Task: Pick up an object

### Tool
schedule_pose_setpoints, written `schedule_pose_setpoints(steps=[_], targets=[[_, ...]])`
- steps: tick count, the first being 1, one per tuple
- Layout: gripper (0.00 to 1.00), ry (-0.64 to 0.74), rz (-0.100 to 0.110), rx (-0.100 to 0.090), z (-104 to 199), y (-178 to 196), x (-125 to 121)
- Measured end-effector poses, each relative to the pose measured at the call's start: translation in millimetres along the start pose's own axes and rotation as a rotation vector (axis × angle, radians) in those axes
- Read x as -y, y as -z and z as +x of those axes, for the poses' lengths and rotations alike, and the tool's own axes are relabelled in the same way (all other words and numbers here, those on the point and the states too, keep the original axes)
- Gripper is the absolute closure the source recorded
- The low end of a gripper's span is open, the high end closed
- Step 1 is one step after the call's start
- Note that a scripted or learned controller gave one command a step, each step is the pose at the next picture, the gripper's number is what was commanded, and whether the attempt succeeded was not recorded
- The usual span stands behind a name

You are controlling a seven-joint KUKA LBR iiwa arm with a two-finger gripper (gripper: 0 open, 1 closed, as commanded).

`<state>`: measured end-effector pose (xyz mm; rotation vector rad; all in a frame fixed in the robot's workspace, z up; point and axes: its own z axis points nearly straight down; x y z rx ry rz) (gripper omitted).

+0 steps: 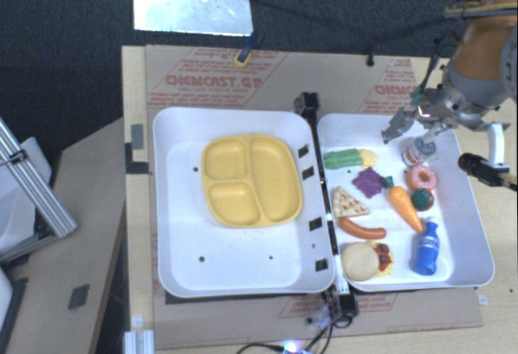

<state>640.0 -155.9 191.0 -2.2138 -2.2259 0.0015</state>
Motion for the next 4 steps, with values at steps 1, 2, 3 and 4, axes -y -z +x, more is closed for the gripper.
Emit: schedule_pose_setpoints(steps=[1, 2, 3, 4], targets=[[0.0, 0.0, 0.0, 0.0, 0.6, -62.3, -3.4], [0.0, -0.001, -0.005, 0.001, 0.3, -71.8, -4.4], [1.0, 0.001, -0.009, 0.002, 0.1, -61.1, -5.7], [1.0, 0.0, -0.011, 0.003, -3.4, 4.3, -7.0]])
